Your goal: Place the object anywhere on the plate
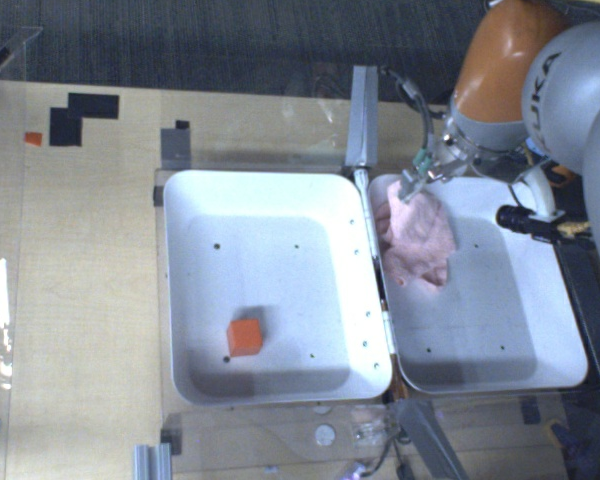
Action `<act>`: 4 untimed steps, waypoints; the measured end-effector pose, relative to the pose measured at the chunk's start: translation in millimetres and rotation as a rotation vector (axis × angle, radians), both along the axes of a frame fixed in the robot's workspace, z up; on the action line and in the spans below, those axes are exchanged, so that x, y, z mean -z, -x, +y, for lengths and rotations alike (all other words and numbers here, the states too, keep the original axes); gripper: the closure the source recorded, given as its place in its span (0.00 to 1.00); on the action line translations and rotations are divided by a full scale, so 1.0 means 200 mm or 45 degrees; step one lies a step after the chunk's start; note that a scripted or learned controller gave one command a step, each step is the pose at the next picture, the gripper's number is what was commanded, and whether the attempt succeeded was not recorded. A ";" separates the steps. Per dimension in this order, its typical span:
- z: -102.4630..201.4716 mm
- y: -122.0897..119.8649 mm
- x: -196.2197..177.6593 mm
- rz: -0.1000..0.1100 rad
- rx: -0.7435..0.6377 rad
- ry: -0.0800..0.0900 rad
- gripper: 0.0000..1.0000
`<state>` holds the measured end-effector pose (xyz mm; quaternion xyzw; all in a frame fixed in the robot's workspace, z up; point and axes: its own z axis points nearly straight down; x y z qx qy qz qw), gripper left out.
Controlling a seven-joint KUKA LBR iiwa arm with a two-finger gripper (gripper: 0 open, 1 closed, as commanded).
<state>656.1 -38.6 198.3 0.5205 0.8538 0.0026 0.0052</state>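
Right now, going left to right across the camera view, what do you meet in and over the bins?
Left bin → orange block → pink cloth → right bin.

Block [245, 337] in left bin [190, 268]; cloth [418, 240] in right bin [540, 358], under hand [417, 175].

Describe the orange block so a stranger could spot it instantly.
Look at the left white bin of the two. Near its front left corner lies the orange block, small and boxy. The pink cloth in the right bin is soft and crumpled.
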 end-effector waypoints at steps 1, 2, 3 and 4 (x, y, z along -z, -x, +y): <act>0.01 -0.01 -0.14 0.000 -0.011 0.000 1.00; 0.26 0.00 -0.20 -0.002 -0.527 0.004 1.00; 0.52 0.05 -0.23 -0.003 -1.039 0.009 1.00; 0.76 0.09 -0.17 -0.002 -1.391 0.011 1.00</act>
